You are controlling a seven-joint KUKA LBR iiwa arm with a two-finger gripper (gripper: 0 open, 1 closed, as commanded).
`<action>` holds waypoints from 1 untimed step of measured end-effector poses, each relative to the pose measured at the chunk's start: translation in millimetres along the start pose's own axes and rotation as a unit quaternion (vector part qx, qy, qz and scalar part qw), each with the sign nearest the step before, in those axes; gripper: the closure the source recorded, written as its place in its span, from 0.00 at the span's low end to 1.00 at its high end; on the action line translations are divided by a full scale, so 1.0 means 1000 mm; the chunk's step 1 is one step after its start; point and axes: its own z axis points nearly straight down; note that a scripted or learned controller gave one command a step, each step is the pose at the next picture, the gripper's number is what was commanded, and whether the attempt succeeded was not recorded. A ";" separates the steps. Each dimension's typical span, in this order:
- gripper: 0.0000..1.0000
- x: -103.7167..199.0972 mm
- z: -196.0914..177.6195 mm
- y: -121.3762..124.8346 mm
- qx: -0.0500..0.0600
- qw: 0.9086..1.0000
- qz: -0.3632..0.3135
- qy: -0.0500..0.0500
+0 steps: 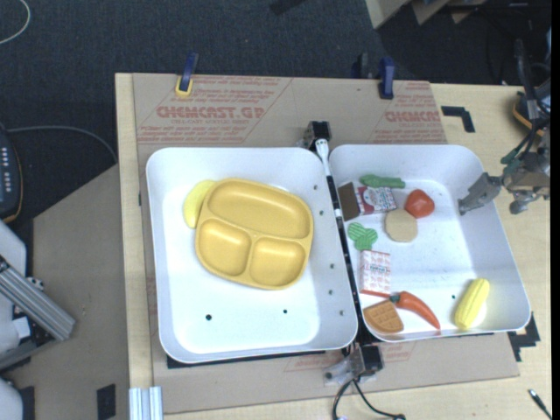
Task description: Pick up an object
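While my gripper [484,192] hovers at the right bin's [512,261] rim, state untellable, I judge the approach pending: descend onto the corn [472,302].

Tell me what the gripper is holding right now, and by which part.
Nothing. The gripper sits at the right bin's right rim with no object between its fingers; the toys lie apart from it.

A robotics lab: cardboard-covered bench [262,112] held by clamps [185,77], loose cables [367,401] (toy food in bins [490,261]).
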 end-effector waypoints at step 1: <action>0.00 0.001 -0.007 0.002 -0.007 1.000 -0.002 -0.002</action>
